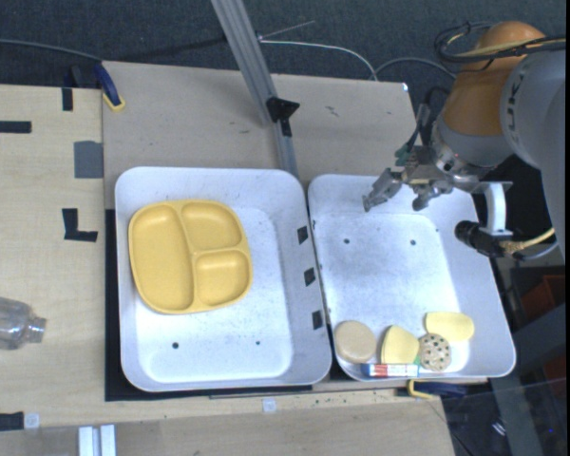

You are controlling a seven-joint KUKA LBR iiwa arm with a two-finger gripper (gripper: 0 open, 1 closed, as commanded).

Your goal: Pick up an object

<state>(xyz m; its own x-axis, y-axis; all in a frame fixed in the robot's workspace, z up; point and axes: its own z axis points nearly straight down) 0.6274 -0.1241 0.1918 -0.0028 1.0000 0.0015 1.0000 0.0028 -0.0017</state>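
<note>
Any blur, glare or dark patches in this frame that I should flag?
Camera view: soft overall, so the small items in the right bin lack detail; even lighting, faint shadows; mild sheen on the yellow tray; the gripper is slightly smeared; lower right corner falls dark.

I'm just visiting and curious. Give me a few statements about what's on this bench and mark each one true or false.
1. The yellow divided plate lies in the left bin. True.
2. The gripper is holding a cookie. False: nothing is between its open fingers.
3. The small food items sit at the near edge of the right bin. True.
4. A clear bottle lies inside the right bin. False: it lies on the bench, left of both bins.
</note>
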